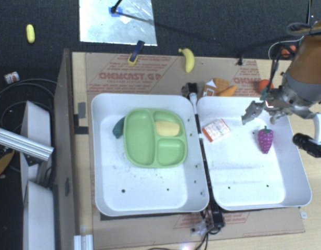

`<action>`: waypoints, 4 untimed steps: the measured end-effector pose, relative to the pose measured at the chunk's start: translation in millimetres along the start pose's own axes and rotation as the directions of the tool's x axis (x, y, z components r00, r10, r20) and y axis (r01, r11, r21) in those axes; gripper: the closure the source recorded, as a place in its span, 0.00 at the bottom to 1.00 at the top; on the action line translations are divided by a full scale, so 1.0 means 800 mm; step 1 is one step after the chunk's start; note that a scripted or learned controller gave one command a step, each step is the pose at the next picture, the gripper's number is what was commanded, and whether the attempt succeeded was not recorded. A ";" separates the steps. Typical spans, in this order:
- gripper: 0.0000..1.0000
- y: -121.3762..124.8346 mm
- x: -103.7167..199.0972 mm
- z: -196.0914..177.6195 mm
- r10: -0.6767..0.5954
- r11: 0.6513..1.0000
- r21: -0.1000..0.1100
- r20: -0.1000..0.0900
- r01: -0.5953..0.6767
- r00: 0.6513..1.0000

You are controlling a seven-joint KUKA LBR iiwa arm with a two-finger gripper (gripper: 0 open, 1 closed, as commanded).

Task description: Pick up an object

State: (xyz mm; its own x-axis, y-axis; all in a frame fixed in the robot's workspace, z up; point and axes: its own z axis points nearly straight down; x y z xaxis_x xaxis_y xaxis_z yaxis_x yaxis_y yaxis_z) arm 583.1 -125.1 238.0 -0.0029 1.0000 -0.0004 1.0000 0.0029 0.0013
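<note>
1. Both bins, left bin (111,191) and right bin (254,186): smooth white plastic, slightly glossy, with dark specks on the floors.
2. Green divided tray (150,147): smooth moulded plastic, soft sheen.
3. Purple grape bunch (265,139): bumpy, plastic-looking surface.
4. Small carton (216,130): printed card or paper, matt.
5. Bench sheet (129,74): brown corrugated cardboard, matt, red print.
6. Panel (118,14) beyond the bench: reflective, foil-like metal finish.
7. Gripper (263,111): bare grey metal, dull sheen.
8. Floor covering (212,14): dark, matt, textured like carpet.
</note>
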 end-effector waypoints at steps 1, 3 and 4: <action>0.00 0.020 -0.089 -0.027 0.006 1.000 -0.006 0.004 -0.006 1.000; 0.00 0.024 -0.091 0.200 -0.001 1.000 0.003 -0.001 0.001 1.000; 1.00 0.027 -0.092 0.178 -0.001 1.000 -0.005 0.001 0.001 1.000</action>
State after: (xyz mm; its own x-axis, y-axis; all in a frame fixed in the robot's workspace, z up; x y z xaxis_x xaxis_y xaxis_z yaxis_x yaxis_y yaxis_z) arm 605.3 -199.0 95.7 -0.0042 1.0000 -0.0016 1.0000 0.0042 0.0060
